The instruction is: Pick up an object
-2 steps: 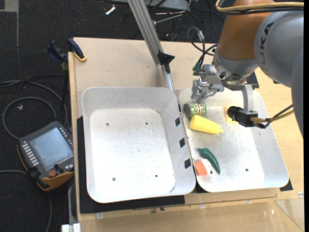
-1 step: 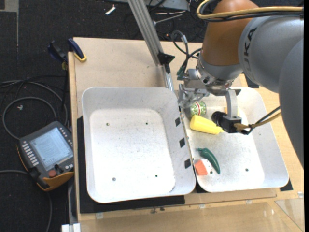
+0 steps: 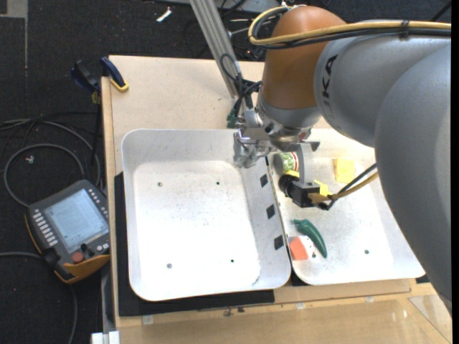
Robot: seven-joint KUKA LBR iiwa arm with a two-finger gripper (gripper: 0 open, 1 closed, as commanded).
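You've got the grey KUKA arm with the orange band (image 3: 301,41) coming in from the right and hanging wrist-down over the far end of the ridge where the two shallow white plastic bins meet. The two-finger metal gripper (image 3: 247,149) sits just above the left bin's (image 3: 143,213) far right corner, near the rim; I can't tell how the jaws stand, the wrist hides too much. Nothing visible between them. A black and yellow fitting (image 3: 305,190) on the wrist hangs over the right bin (image 3: 373,256). Pickable items all lie in the right bin: a yellow block (image 3: 344,169) near the arm, a dark green curved pepper-shaped piece (image 3: 312,235), and a small orange and white piece (image 3: 300,249) touching it, near the divider.
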